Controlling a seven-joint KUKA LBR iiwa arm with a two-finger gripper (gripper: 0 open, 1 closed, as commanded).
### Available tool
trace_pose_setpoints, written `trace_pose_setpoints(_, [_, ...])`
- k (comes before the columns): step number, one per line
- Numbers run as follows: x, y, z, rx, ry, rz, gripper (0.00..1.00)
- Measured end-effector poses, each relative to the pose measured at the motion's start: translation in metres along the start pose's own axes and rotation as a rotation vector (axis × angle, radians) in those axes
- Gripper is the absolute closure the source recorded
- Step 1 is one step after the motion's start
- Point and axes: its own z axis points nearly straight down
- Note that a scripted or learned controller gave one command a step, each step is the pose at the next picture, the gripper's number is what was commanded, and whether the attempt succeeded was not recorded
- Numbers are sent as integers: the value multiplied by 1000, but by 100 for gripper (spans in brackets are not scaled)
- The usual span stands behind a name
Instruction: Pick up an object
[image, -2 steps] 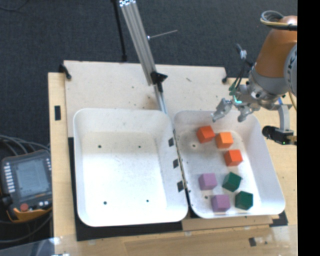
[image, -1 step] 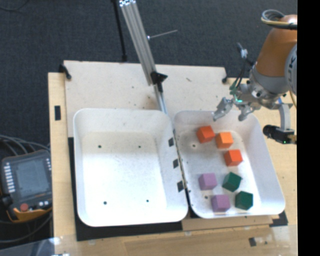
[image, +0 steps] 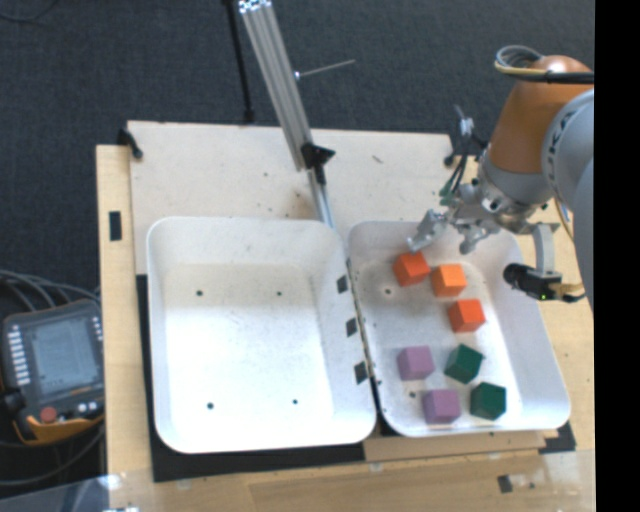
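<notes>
The right bin (image: 520, 335) holds three orange cubes (image: 410, 268) (image: 449, 279) (image: 466, 315), two purple cubes (image: 415, 361) (image: 441, 405) and two green cubes (image: 464, 363) (image: 488, 400). My gripper (image: 446, 234) hangs over the bin's far end, just above and behind the two upper orange cubes. Its two fingers (image: 425, 232) are spread apart, open, with nothing between them. The orange-banded arm (image: 530, 120) comes in from the upper right.
The left bin (image: 165, 300) lies beside the right one, sharing a middle rim with black clips (image: 350, 325). A slanted metal pole (image: 285, 95) rises from the bench behind the bins. A teach pendant (image: 55, 360) sits at the far left.
</notes>
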Motion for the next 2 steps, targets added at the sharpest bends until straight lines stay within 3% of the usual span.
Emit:
trace_pose_setpoints(1, [-11,-2,47,0,-1,6,0])
trace_pose_setpoints(2, [-11,2,45,-17,-3,4,0])
